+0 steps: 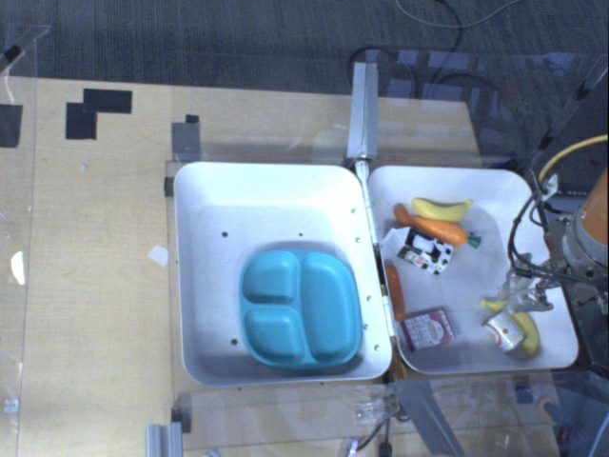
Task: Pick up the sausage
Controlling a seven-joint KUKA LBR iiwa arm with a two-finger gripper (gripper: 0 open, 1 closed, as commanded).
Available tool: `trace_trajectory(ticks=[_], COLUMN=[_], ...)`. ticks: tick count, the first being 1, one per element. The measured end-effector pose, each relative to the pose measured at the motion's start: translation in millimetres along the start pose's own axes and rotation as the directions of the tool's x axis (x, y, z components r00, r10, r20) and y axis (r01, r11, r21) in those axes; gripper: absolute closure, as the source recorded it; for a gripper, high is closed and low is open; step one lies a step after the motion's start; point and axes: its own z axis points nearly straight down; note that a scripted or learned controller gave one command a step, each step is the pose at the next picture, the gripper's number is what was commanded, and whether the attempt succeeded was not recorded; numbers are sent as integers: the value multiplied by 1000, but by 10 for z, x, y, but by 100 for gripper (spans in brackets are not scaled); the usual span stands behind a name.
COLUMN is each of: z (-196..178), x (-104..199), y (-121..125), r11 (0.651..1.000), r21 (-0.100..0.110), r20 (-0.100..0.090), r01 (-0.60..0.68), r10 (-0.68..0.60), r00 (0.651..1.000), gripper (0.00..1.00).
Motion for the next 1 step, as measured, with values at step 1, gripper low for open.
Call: trace_trajectory(ticks=[1], z=[57], x=[18], y=[9], r11=[999], r21=[0], r20=[1], r01=[38], r10=[-38], r00=[999], gripper=[100])
